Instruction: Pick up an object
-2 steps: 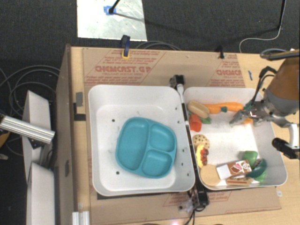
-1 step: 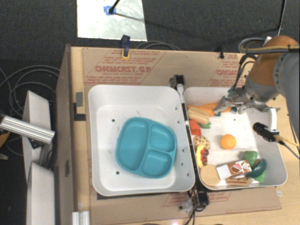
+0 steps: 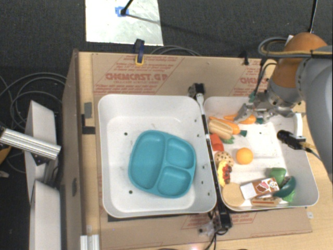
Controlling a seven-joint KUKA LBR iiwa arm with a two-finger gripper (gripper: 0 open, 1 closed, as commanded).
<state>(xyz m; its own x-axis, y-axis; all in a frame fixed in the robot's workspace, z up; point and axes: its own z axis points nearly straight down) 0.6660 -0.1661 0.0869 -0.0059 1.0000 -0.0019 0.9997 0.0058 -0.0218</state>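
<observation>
The right bin (image 3: 307, 189) holds several toy foods. A hot dog (image 3: 222, 127) lies at its upper left, with an orange ball (image 3: 244, 155) near the middle. A spotted cookie (image 3: 222, 157) and a yellow-red piece (image 3: 226, 173) lie by the left wall. A small printed box (image 3: 262, 187) on a tan slab (image 3: 235, 192) sits at the front, next to green vegetables (image 3: 281, 181). My gripper (image 3: 252, 113) hangs low over the bin's far end, right above a small orange piece (image 3: 248, 120). Nothing can be seen held.
The left bin (image 3: 112, 119) holds a blue divided plate (image 3: 162, 163). A divider rail (image 3: 206, 139) runs between the bins. The grey arm (image 3: 307, 82) comes in from the right over the right bin's far corner. Cardboard (image 3: 156, 74) lies under both bins.
</observation>
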